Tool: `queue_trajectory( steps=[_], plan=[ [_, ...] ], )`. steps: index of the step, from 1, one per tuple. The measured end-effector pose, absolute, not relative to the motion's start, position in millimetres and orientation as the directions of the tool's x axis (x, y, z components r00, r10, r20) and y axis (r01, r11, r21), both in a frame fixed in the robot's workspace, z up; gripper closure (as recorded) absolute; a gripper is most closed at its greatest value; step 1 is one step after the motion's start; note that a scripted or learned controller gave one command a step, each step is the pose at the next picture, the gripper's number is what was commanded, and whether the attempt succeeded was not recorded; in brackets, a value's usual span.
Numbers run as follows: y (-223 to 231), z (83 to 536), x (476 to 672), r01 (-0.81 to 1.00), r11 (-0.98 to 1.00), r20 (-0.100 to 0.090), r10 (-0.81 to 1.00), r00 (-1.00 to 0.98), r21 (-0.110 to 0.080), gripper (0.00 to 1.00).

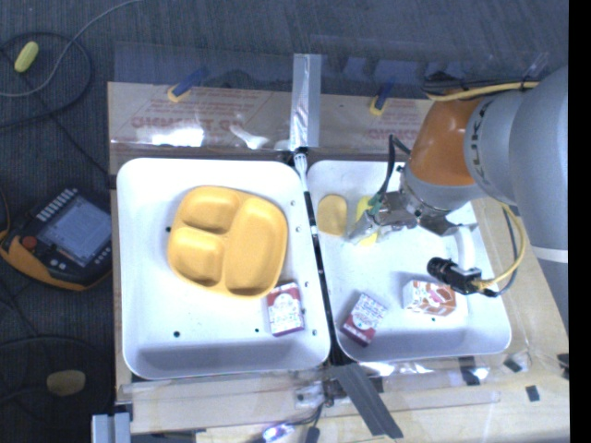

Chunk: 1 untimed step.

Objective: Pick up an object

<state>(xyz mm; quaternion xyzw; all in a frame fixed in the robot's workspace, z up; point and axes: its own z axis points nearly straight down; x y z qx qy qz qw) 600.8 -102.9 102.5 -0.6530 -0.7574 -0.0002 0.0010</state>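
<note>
Honestly, you cannot read any print on the red-and-white packets: one (284, 310) at 5 o'clock in the left bin (148, 340), two (366, 318) (429, 297) low in the right bin (406, 349). The gripper (369, 221) sits at 10 o'clock there over a yellow-green object (368, 235), beside a yellow piece (331, 212); whether it grips is unclear. A yellow divided tray (227, 239) fills the left bin's centre.
</note>
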Motion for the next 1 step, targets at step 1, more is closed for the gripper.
queue_trajectory(
  steps=[1],
  plan=[
    [-57.2,181.7,650.5,1.000,-0.018,-0.002,1.000,0.018,-0.008,1.00]
  ],
)
